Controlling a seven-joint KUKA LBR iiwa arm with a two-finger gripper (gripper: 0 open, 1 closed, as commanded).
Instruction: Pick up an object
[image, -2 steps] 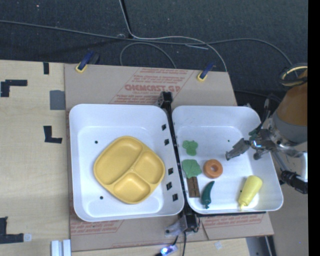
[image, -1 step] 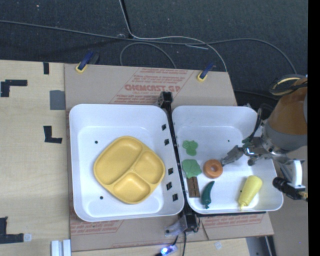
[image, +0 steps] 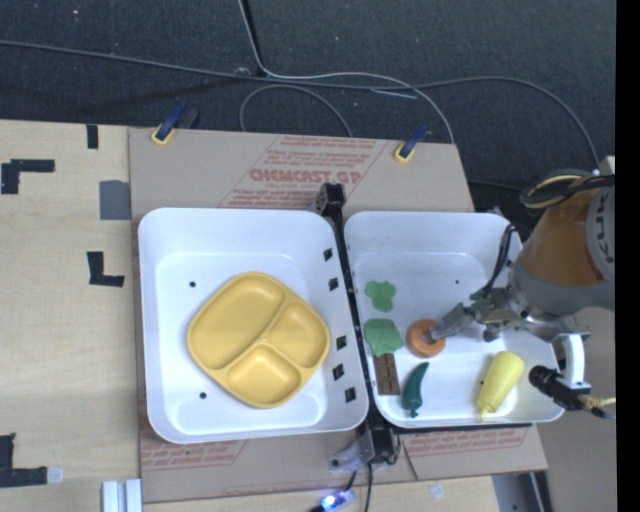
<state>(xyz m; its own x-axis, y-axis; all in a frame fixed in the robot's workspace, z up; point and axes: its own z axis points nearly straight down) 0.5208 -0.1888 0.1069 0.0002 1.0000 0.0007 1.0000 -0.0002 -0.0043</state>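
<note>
My gripper (image: 447, 326) reaches in from the right, low over the right bin (image: 440, 235), and its tip lies against the right side of an orange round piece (image: 424, 339). Whether it touches the piece cannot be made out. To the right of the orange piece lies a yellow oblong toy (image: 499, 381), below the arm's wrist. Two light green pieces, one (image: 380, 293) above the other (image: 382, 335), sit by the bin's left wall. A brown bar (image: 388, 373) and a dark green pepper (image: 414, 389) rest at the front left.
The left bin (image: 170, 235) holds a yellow divided plate (image: 258, 338). The grey arm with its orange band (image: 560, 250) hangs over the right bin's right rim. Both bins stand on a cardboard sheet (image: 300, 170), and cables run across the dark surface behind.
</note>
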